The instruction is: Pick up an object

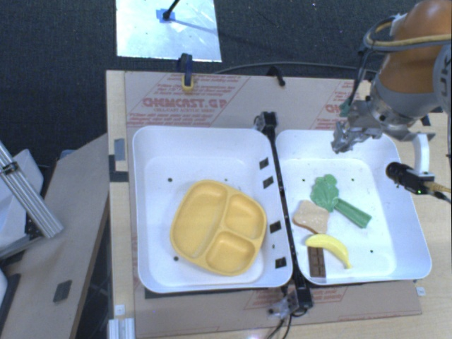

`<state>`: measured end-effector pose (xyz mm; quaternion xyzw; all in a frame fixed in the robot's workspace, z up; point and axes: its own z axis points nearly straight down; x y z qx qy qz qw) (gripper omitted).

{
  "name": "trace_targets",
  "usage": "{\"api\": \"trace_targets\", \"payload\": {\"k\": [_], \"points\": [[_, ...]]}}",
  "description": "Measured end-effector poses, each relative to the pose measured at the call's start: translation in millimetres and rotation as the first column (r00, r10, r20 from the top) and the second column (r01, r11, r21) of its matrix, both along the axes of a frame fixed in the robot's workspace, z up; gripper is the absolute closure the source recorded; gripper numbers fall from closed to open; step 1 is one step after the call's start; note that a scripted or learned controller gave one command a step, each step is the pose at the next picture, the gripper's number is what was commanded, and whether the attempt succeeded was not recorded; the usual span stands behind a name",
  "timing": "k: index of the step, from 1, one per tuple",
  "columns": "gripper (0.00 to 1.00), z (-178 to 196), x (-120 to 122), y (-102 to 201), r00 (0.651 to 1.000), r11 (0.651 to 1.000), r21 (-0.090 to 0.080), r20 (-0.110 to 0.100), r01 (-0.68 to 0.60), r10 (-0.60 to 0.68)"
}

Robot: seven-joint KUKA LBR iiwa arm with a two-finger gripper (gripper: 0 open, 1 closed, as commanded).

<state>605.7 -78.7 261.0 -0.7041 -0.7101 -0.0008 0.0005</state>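
Note:
In the right bin (395, 260) lie a green broccoli-shaped toy (337, 198), a tan slice of bread (311, 217), a yellow banana (330, 247) and a small brown bar (317, 261). My gripper (342, 141) hangs over the bin's far edge, up and behind the broccoli, with nothing seen between its fingers. The view is too coarse to tell how the fingers stand.
The left bin (159, 157) holds a yellow divided tray (219, 227). A black divider strip (277, 203) runs between the bins. A blue and yellow clamp (186, 71) sits at the bench's back edge.

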Motion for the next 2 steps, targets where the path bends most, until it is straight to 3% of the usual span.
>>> {"api": "trace_targets", "payload": {"k": [2], "points": [[1.0, -23.7, -49.4, 87.4, 1.0, 1.0, -0.001, -0.002, 0.001, -0.001]]}}
